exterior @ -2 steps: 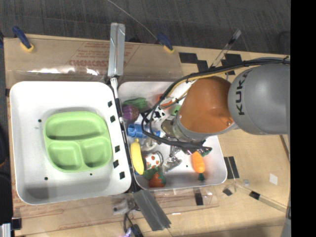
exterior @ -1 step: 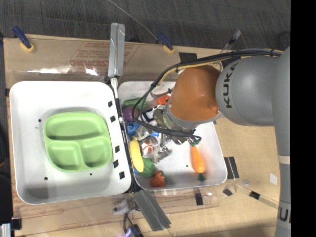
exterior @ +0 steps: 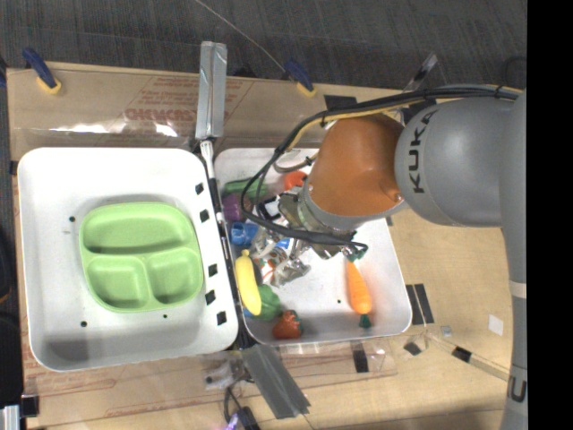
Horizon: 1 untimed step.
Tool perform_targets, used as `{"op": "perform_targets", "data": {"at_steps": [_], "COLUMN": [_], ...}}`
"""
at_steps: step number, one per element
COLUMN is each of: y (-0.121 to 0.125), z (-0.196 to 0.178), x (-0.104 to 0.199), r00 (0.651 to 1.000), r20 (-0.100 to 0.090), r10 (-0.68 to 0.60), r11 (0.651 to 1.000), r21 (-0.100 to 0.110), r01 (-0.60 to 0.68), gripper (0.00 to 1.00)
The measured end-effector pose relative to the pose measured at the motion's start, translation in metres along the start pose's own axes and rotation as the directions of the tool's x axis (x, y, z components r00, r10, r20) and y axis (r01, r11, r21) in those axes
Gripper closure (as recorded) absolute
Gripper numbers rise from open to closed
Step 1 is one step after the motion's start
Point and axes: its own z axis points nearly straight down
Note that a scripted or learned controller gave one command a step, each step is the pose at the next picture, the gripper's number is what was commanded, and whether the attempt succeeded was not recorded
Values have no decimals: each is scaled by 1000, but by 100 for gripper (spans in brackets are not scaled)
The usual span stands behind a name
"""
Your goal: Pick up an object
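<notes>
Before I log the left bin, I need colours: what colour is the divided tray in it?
Light green tray, clearest in the camera view.

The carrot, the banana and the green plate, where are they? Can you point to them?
carrot (exterior: 358, 289): camera view, middle of its orange body.
banana (exterior: 247, 285): camera view, middle of its yellow peel.
green plate (exterior: 141, 256): camera view, on the ridge between its compartments.
</notes>
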Motion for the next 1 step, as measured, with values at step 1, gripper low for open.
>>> {"op": "perform_targets", "data": {"at_steps": [1], "y": [-27], "z": [-114], "x": [-56], "r00": [997], "r20": [6], "r10": [72], "r11": [997], "r21": [7], "r01": [-72], "gripper": [100]}}
